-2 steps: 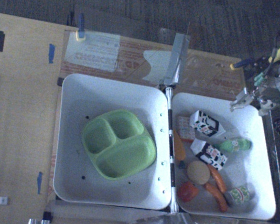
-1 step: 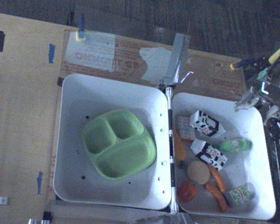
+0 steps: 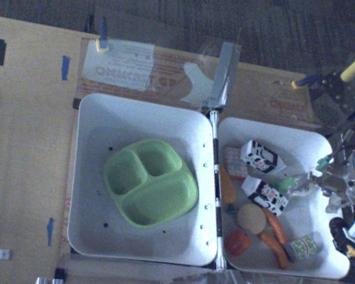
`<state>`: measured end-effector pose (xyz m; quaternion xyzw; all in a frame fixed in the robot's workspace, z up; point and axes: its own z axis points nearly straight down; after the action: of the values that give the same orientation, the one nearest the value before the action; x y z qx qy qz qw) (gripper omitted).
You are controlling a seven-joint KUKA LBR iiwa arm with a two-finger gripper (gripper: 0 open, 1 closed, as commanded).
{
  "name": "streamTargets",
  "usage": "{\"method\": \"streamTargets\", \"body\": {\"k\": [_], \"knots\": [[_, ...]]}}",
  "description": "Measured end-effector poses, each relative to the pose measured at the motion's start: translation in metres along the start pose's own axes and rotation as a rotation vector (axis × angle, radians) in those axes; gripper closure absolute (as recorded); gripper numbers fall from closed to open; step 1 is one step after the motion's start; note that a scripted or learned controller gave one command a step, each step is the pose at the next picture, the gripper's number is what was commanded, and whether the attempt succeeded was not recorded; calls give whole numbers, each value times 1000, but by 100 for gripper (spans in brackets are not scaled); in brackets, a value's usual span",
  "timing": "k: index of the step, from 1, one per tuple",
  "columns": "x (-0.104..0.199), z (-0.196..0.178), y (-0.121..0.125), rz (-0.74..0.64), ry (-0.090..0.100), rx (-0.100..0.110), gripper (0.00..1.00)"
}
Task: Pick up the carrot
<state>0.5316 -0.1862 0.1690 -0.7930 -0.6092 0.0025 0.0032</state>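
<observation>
Claw, grip unreadable, hovers amid clutter; the carrot hugs the bin wall — risky, cramped grab.

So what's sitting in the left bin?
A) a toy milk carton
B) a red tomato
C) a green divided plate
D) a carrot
C: the green divided plate lies alone in the left bin; the carrot and other small items are in the right bin.
</observation>
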Motion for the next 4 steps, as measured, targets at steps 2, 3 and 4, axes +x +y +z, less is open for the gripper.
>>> {"method": "streamTargets", "body": {"k": [2,3,4], "knots": [[53,85,-66,52,0,-11,0],[20,85,-23,209,3,-7,0],[29,-30,5,119,-1,0,0]]}}
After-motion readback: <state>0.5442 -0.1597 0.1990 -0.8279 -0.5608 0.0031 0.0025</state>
